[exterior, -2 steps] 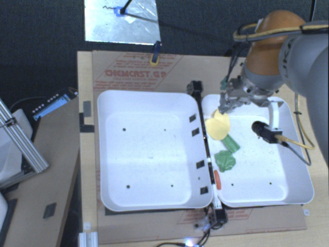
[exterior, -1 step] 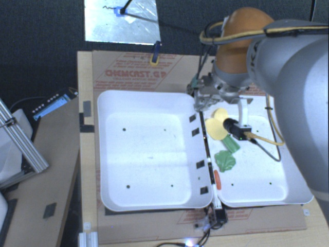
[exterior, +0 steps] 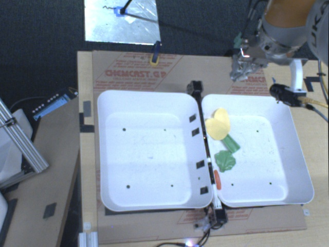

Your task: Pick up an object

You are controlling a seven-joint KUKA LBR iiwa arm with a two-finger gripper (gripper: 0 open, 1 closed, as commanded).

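A yellow rounded object [exterior: 218,124] lies in the right bin [exterior: 280,138] near its left wall. Just below it rest a green block [exterior: 231,143] and a green leafy piece [exterior: 225,160]. A small orange-red piece [exterior: 217,179] sits by the divider at the bin's lower left. My gripper [exterior: 241,68] hangs above the bench beyond the right bin's far edge, well up and to the right of the yellow object. Nothing shows between its fingers.
The left bin [exterior: 149,148] stands beside the right one, with black clips [exterior: 196,133] along the shared wall. A black fixture [exterior: 288,94] juts over the right bin's far right corner. A shiny metal sheet [exterior: 122,13] lies at the back.
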